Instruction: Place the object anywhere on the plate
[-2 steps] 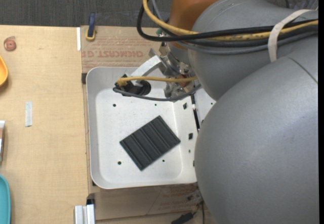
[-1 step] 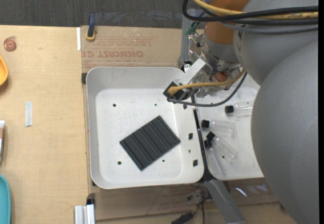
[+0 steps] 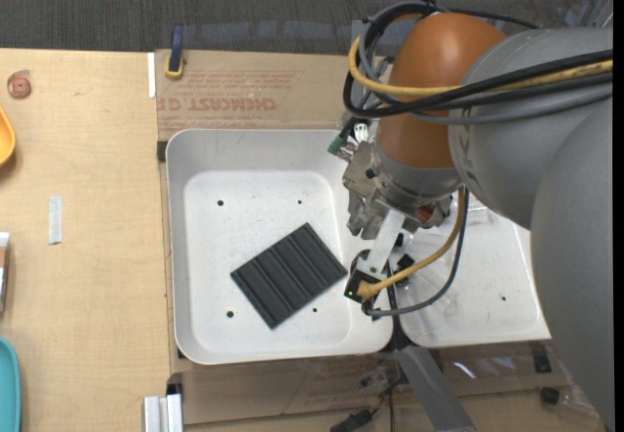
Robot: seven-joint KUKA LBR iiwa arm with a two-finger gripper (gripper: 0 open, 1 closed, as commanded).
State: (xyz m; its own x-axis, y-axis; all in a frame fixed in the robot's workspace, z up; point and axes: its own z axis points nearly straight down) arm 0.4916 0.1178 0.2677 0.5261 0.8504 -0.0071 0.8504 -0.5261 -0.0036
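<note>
dark ribbed slab (image 3: 290, 274) lies flat on floor of left white bin (image 3: 174, 225), turned at angle to bin walls, nearer to bin's right wall and to its edge at bottom of view. nothing touches slab. grey arm (image 3: 546, 128) reaches in from right, orange band above wrist. hand (image 3: 378, 225) hangs over wall between left bin and right white bin (image 3: 492, 313), just beside slab's right corner, apart from it. hand released or clenched: cannot tell. both bins rest on counter (image 3: 88, 323).
</note>
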